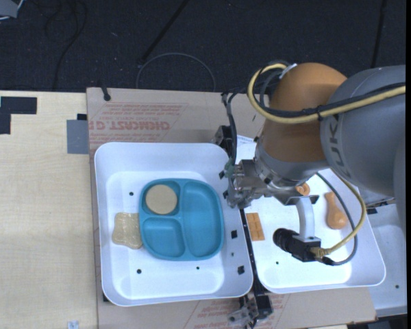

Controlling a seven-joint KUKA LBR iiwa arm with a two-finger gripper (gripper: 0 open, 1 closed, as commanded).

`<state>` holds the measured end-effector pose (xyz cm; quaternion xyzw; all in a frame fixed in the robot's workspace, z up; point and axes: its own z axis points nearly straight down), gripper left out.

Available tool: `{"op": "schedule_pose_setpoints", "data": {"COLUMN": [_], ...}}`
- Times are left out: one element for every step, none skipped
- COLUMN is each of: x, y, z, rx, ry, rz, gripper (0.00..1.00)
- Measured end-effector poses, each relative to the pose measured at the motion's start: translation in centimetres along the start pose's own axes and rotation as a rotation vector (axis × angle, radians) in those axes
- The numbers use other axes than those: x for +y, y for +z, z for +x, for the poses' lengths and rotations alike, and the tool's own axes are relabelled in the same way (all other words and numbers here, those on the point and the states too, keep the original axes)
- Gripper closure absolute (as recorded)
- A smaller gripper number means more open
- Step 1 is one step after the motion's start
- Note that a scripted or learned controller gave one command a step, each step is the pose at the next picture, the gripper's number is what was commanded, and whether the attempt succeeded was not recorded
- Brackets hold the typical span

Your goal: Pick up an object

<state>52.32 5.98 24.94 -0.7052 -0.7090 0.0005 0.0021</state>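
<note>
My gripper [234, 186] hangs over the ridge between the two bins, at the upper left corner of the right bin [370, 276]. The arm's orange band and grey wrist hide much of that bin. Just below the gripper, a small orange rectangular piece [253, 226] lies on the right bin's floor. An orange carrot-shaped object [335, 211] lies further right, beside the arm. In the left bin [116, 163] sits a blue divided plate [192, 225] with a round tan biscuit [160, 199] in its upper left compartment. A beige spongy piece [127, 229] rests against the plate's left edge.
A black cylindrical part [293, 245] on a yellow cable [349, 242] hangs low over the right bin's middle. A cardboard sheet [144, 118] lies under both bins. The wooden bench [34, 211] stretches away to the left.
</note>
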Motion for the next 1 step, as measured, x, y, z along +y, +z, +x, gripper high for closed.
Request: {"op": "schedule_pose_setpoints", "data": {"x": [0.31], "y": [0.35], "z": [4.89], "rx": [-0.001], "ry": [0.001], "rz": [0.000], "gripper": [1.00]}}
